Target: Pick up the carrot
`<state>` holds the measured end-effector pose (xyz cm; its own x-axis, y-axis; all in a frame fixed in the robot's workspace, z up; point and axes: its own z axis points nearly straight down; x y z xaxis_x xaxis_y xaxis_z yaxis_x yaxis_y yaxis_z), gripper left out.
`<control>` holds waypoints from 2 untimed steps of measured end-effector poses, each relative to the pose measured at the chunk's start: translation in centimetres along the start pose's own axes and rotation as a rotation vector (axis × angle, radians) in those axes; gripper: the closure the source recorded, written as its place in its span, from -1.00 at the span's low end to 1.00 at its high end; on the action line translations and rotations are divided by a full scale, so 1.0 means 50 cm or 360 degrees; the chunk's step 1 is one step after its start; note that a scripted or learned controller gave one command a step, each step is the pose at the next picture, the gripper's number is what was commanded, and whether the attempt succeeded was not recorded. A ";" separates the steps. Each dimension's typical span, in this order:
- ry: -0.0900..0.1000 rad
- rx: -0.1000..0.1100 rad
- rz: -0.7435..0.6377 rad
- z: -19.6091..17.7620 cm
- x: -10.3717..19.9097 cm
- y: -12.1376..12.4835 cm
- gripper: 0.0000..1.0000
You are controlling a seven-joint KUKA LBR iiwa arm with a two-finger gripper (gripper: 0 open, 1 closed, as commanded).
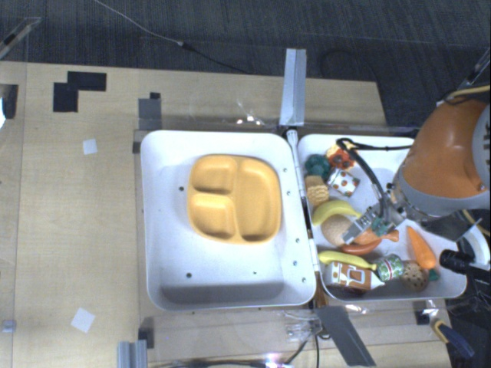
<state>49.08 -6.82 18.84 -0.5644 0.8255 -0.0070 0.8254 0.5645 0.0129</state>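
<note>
Left bin: white. Within it, a divided tray: mustard yellow, plain. Right bin: white. Contents: carrot, lower right of the frame, orange; banana, yellow; small block, white with red-brown spots; bottle, green with a pale label; carton, yellow with a brown and white panel. Arm, right of the frame: orange band over grey. Bench: pale wood, with black squares at the upper left. Floor, top of the frame: dark blue-grey.

Glossy white plastic bins, matt yellow plastic tray, pale wood-look bench.
</note>
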 end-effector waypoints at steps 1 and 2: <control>-0.0026 -0.0013 -0.0145 0.159 -0.120 -0.072 1.00; 0.0001 0.0009 0.0203 0.035 -0.048 -0.036 1.00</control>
<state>48.96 -9.82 17.09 -0.4550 0.8905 -0.0050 0.8904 0.4550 0.0081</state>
